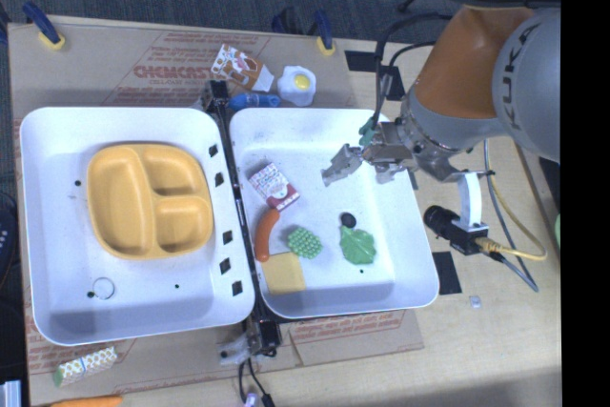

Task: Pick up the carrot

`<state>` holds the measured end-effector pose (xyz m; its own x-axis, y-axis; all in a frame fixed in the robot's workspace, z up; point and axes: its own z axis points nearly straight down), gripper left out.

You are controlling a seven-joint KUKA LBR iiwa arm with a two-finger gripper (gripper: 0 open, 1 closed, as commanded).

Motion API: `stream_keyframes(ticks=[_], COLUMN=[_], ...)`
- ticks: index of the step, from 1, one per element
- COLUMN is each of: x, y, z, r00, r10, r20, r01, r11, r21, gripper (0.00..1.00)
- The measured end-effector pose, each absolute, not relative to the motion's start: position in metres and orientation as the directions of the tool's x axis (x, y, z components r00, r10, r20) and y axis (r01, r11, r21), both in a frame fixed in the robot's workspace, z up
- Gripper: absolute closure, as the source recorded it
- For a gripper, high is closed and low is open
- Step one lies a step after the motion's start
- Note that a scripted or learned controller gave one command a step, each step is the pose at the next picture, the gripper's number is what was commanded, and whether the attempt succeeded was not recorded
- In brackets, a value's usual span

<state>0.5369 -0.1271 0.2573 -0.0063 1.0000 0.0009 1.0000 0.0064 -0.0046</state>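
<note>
The carrot (pixel 266 234), a short orange stick, lies in the right bin (pixel 410 272) close to its left wall, pointing toward the front. My gripper (pixel 358 165) hangs over the upper middle of that bin, well to the right of and behind the carrot. Its fingers look open with nothing between them. The grey arm with its orange band reaches in from the right.
Around the carrot lie a red-and-white packet (pixel 274 186), a green knobbly piece (pixel 304 242), a green leaf shape (pixel 358 246), a yellow slab (pixel 284 274) and a small black item (pixel 348 220). A yellow divided tray (pixel 151 200) sits in the left bin (pixel 57 300).
</note>
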Motion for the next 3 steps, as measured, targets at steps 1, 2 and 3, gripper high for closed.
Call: stream_keyframes(ticks=[1,2,3], x=[0.512,0.53,0.53], y=[-0.059,-0.042,-0.042], z=[0.191,0.191,0.201], r00=[0.097,0.154,0.152], r10=[0.995,0.988,0.988], r20=[0.0,-0.001,0.0], r01=[0.995,0.988,0.988], r11=[-0.097,-0.154,-0.152], r21=[-0.006,-0.003,-0.006], gripper=[0.0,0.0,1.0])
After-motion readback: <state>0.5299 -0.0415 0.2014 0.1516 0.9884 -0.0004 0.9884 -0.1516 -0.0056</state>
